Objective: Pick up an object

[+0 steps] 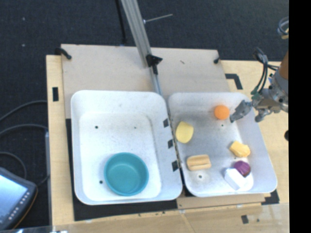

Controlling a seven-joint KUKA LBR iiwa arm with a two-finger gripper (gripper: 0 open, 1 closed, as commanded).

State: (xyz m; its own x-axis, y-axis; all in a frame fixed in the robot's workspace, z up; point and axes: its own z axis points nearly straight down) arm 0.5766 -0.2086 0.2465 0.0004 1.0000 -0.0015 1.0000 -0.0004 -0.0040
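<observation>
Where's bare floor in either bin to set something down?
Left bin: the whole upper half and the strip left of the teal bowl. Right bin: the middle, bordered by the yellow piece, orange ball and tan block. Crowded: lower right corner, around the purple piece.

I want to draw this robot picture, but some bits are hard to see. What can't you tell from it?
- Gripper, camera view: small and blurry at the right side, so its grip state is unclear.
- Arm: cut off by the right side of the picture.
- White object in the right bin: partly covered by the purple object, shape unclear.
- Orange ball, yellow block: too small to identify.
</observation>
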